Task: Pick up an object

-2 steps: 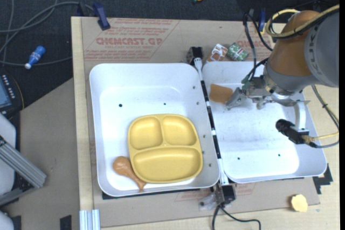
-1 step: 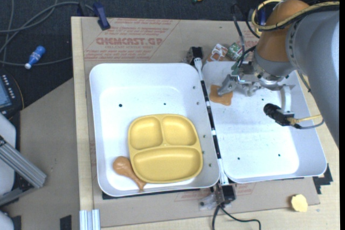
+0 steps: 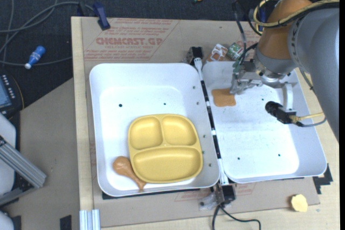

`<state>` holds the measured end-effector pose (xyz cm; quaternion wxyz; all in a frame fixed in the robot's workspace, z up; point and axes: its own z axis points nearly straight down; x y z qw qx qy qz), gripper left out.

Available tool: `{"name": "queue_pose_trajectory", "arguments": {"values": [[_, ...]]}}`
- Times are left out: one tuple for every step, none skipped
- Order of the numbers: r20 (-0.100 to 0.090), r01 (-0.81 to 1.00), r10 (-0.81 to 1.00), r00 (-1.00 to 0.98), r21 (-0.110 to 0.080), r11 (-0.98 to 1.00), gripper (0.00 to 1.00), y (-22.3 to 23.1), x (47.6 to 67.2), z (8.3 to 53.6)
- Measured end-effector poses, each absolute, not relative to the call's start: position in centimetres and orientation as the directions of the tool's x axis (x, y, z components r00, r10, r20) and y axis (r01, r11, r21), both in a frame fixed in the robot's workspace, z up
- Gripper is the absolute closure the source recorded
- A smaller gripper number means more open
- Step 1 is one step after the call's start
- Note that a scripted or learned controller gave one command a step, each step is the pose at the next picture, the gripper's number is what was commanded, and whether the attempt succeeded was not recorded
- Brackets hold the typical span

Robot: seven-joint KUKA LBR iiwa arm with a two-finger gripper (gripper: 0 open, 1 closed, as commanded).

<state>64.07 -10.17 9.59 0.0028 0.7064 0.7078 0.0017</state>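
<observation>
A flat brown piece (image 3: 223,98) lies in the right bin (image 3: 259,169), near its back left corner. My gripper (image 3: 239,85) is low over the bin, just behind and to the right of that piece, at its edge. In the left bin (image 3: 108,89) a yellow divided plate (image 3: 164,148) rests at the front. An orange drumstick-shaped toy (image 3: 126,168) lies against the plate's front left side.
A crumpled wrapper (image 3: 226,51) sits on the bench behind the right bin. A small yellow lump (image 3: 298,202) lies on the bench at the front right. A black cable (image 3: 280,111) hangs from the wrist over the right bin.
</observation>
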Motion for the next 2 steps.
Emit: {"name": "queue_pose_trajectory", "arguments": {"values": [[0.002,1.000,1.000,0.002,-0.008,-0.002,1.00,-9.3,57.3,8.4],[-0.005,1.000,1.000,0.004,0.008,-0.004,1.00,-14.3,57.7,16.3]]}}
